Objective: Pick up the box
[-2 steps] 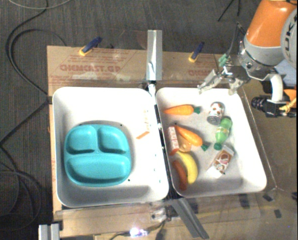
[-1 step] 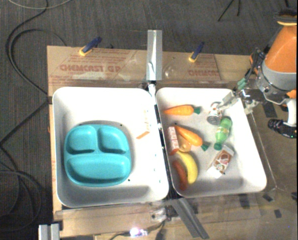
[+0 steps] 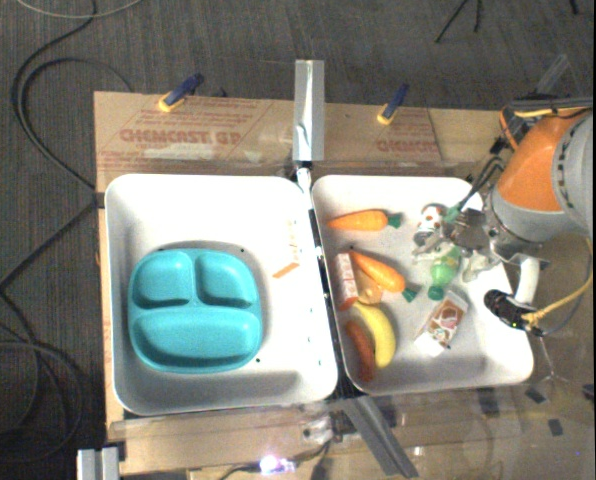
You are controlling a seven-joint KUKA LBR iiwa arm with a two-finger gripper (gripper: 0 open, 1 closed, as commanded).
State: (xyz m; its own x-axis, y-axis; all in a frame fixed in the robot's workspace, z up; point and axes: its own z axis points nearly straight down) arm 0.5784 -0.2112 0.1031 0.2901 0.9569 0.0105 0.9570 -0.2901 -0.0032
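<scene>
While the worktop [image 3: 208, 128], a brown cardboard-covered board held by two blue-and-yellow clamps along its far edge, spans most of the view, two shallow white bins sit side by side on it. The left bin [image 3: 178, 193] carries a large teal divided plate [image 3: 196, 308] with three compartments, lying flat toward the bin's left half; a small orange scrap [image 3: 286, 265] lies on the bare white floor nearer the shared wall. The right bin [image 3: 498, 363] is crowded with small things. The grey arm [image 3: 553, 178], with its orange band, enters from the right and hangs over the right bin's upper right corner. Its gripper [image 3: 456, 233] sits low among a cluster of small white and green items [image 3: 440, 268] in that corner; whether the fingers are wide or narrow cannot be told, since the clutter and the wrist hide them.

One carrot [image 3: 358, 220] lies across the upper left of the right bin, and a second carrot [image 3: 382, 271] lies slantwise just below it. A yellow banana [image 3: 380, 334] curves along the lower left, touching a reddish sausage-shaped piece [image 3: 361, 346] beside it. A small red-and-white packet [image 3: 346, 278] stands against the bin's left wall, next to the second carrot. The box [image 3: 444, 322], a small carton with a red and white printed face, lies tilted on the bin floor below the gripper and apart from it, right of the banana.
</scene>
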